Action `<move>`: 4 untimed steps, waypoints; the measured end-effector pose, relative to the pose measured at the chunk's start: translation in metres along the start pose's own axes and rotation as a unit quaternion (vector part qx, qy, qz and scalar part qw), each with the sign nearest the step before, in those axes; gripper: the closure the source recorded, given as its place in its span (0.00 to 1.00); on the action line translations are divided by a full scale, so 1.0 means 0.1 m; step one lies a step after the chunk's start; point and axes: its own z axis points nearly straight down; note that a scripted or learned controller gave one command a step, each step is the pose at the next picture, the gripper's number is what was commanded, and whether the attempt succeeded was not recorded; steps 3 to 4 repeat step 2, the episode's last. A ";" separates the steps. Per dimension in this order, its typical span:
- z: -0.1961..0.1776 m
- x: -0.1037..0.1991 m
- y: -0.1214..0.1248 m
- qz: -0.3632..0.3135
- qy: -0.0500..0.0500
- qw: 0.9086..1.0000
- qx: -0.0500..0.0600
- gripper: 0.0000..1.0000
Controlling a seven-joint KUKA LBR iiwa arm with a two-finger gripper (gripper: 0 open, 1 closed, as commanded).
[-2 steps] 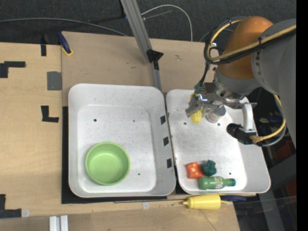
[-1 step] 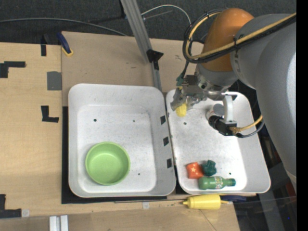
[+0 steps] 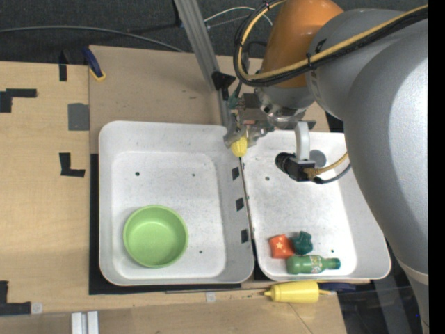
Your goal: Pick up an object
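Observation:
My gripper [image 3: 238, 139] hangs over the seam between the two white bins, near their back edge. A small yellow object [image 3: 239, 147] sits at its tip, held between the fingers and lifted above the bin rim. The right bin [image 3: 361, 252] holds a small orange-red piece [image 3: 279, 246], a dark green piece [image 3: 302, 241] and a green bottle [image 3: 312, 264] lying on its side, all clustered near the front. A light green bowl [image 3: 156, 236] stands in the left bin [image 3: 111, 186] at its front left.
A yellow bottle [image 3: 295, 292] lies on the bench outside the right bin's front rim. The grey arm with its orange band [image 3: 299, 26] and cables covers the back right. A slanted metal post [image 3: 198, 37] rises behind the bins.

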 end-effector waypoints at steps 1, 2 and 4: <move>0.12 0.47 0.17 0.001 -0.001 1.000 0.001 1.00; 0.11 0.44 0.17 0.003 -0.002 1.000 0.001 0.00; 0.11 0.44 0.17 0.003 -0.002 1.000 0.001 0.00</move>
